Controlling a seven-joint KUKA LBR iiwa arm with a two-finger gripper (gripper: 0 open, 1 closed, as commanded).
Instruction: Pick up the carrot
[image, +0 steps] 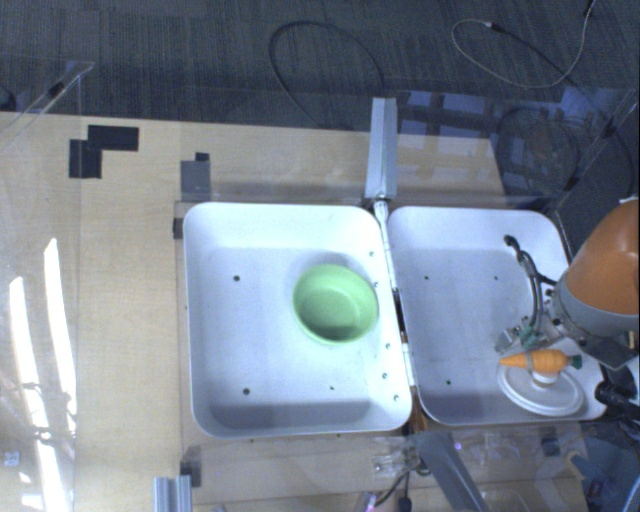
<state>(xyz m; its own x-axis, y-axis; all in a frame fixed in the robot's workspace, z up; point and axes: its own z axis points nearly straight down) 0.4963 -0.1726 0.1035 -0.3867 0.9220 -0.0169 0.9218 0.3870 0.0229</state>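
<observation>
Carrot (537, 361) lay on a white plate (545, 396) near the front right corner of the right bin (450, 300), w/ the arm (605, 280) over that bin's right edge. Gripper (530, 335) sat just behind the carrot; its state couldn't be judged. Step looked like approach, pre-grasp. Next move prob. needed a descent centred on the carrot. Green bowl (335, 302) sat mid left bin (240, 330).

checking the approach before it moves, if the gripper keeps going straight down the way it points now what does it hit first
Most likely the carrot, which lies on the white plate in the right bin, right under the gripper. Depth is hard to judge from this slanted view.
</observation>
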